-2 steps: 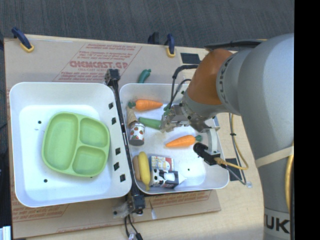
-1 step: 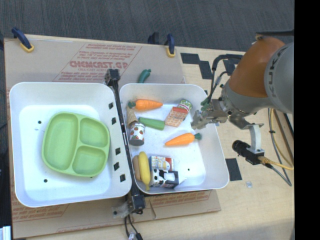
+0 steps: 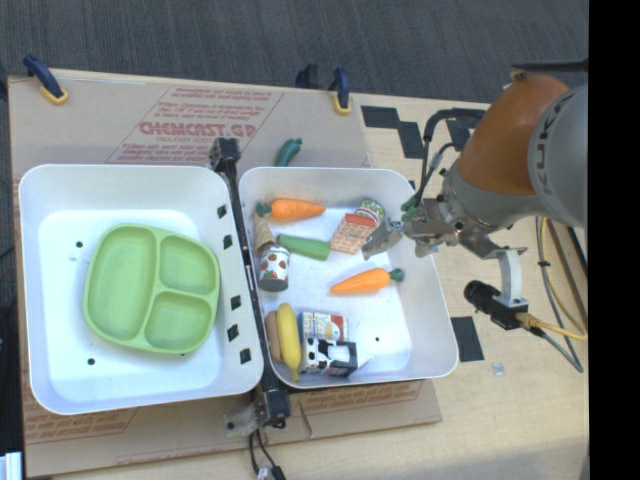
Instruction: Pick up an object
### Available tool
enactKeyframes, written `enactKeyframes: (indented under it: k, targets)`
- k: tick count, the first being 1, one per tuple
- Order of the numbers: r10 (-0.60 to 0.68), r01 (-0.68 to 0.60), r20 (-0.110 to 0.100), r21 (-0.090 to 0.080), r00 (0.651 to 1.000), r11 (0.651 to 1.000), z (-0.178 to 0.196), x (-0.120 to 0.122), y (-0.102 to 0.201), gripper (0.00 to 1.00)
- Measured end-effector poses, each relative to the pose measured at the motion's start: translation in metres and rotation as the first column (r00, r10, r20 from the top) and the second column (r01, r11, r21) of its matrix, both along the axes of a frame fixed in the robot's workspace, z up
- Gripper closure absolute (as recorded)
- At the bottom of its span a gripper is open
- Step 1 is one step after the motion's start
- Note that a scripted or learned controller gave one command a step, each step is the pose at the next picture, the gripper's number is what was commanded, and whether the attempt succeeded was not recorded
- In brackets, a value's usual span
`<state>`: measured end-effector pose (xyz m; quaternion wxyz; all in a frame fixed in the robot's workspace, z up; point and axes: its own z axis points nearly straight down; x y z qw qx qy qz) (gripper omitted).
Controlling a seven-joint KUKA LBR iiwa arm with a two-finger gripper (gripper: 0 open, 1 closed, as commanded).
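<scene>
Risk: right bin crowded. Pincer sits at bin's right wall, just beside small can & snack packet; descent could nudge both, or clip wall. Lower carrot near, round, prob rolls if pinched off-centre.
Pose: arm enters from right, wrist low over rim, angled toward bin centre.
Pincer state: can't tell, tips blurred against clutter. Nothing seen held.
Candidate objs all in right bin.
</scene>
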<state>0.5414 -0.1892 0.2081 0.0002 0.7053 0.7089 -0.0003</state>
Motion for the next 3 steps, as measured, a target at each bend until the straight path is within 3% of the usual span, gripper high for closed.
enactKeyframes:
  k: [1, 3]
  targets:
    - [0.002, -0.002, -0.003, 0.001, 1.000, 1.000, -0.0582, -0.0653, 0.0022, 0.00]
    - [0.002, -0.002, -0.002, 0.000, 1.000, 1.000, -0.0580, -0.0651, 0.0022, 0.00]
